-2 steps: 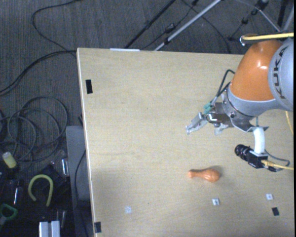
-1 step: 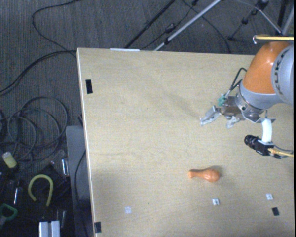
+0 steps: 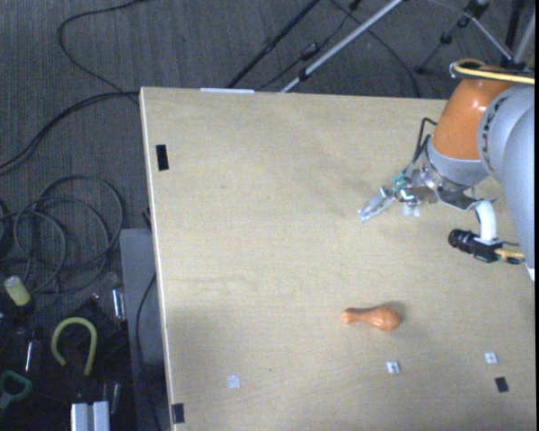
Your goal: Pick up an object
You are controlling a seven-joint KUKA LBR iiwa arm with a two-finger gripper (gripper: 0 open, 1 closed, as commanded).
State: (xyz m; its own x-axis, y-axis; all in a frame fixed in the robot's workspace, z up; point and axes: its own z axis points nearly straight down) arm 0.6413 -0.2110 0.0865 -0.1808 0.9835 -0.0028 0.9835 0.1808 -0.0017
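A small orange object, shaped like a gourd with a thin neck pointing left, lies on the tan bench top right of centre, toward the front. My gripper hangs over the bench's right part, pointing left and down, well behind the orange object and apart from it. The grey arm with its orange band comes in from the right edge. Nothing shows at the gripper's tip.
Small white and black markers dot the bench near the front edge, and a black tag sits at the left edge. Beyond the left edge, cables and tools lie on the floor. Tripod legs stand behind the bench.
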